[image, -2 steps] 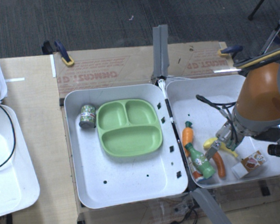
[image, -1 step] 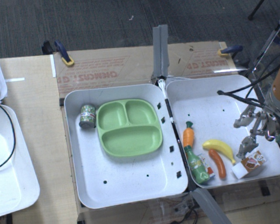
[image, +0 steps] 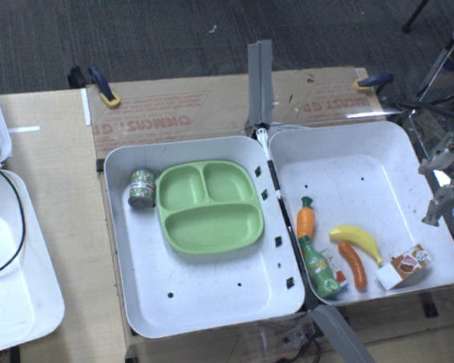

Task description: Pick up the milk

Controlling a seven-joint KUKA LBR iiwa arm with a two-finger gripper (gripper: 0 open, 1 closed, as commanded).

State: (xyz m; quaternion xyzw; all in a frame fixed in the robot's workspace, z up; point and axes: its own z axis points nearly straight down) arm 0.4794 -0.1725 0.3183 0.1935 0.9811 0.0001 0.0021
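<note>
We see a big brown desk (image: 51, 122) with two white bins sitting side by side on it. The left bin (image: 207, 299) has a green plate (image: 209, 207) in it, and the plate has three parts for food. The plate lies near the back of that bin, a bit toward its left wall. Just beside the plate, on its left, we see a small can (image: 141, 188) with a green label, close to the back left corner. The right bin (image: 346, 164) has its things gathered at the front. The robot's hand (image: 441, 186) is at the right rim of this bin, grey and hard to make out against the dark stuff behind it, and we cannot tell if it is released or clenched. We see nothing in its grip. A green bottle (image: 320, 268) lies at the front left of the right bin, and an orange carrot (image: 304, 218) lies just behind it. A yellow banana (image: 357, 240) curves in the middle of the group, and a red sausage (image: 353, 265) lies just beside it. The milk (image: 405, 266) is a small white and brown box lying in the front right corner of the right bin, to the right of the banana and sausage and apart from the hand.
</note>
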